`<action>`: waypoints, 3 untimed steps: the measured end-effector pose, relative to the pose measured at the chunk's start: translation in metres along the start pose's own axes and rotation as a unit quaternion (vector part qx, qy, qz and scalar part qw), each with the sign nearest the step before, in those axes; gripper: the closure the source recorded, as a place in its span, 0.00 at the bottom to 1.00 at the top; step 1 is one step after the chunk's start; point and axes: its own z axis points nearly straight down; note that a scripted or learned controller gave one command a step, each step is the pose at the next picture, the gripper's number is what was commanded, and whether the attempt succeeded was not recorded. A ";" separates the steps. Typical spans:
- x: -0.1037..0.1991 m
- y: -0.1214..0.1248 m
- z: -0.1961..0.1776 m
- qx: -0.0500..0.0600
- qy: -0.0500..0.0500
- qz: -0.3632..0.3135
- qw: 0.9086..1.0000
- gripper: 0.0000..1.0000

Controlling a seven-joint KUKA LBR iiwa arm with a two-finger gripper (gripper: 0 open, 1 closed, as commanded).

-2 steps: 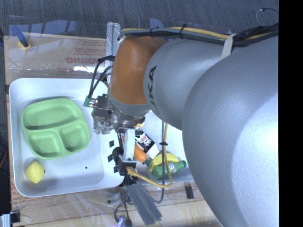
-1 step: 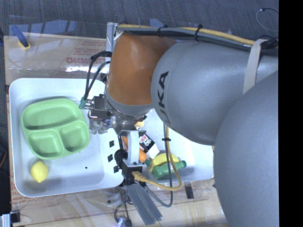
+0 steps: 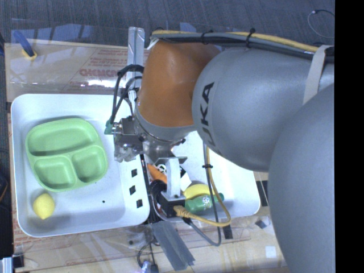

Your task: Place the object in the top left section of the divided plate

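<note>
Grasp step judged in hand. Gripper (image 3: 162, 172) is set over the right bin, right of the divided plate (image 3: 66, 152); jaw state cannot be told. Lemon (image 3: 44, 205), possibly the object, lies below the plate; pickup needed next.

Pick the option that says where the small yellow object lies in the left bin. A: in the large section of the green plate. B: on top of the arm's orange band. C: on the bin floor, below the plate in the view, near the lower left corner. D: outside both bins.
C: the yellow object rests on the white floor of the left bin, apart from the green divided plate.
</note>
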 end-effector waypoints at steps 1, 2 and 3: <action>-0.011 0.001 0.003 0.001 0.000 -0.028 1.000 1.00; -0.005 0.000 0.004 0.001 0.000 -0.028 1.000 1.00; -0.007 0.000 0.004 0.001 0.000 -0.035 0.999 1.00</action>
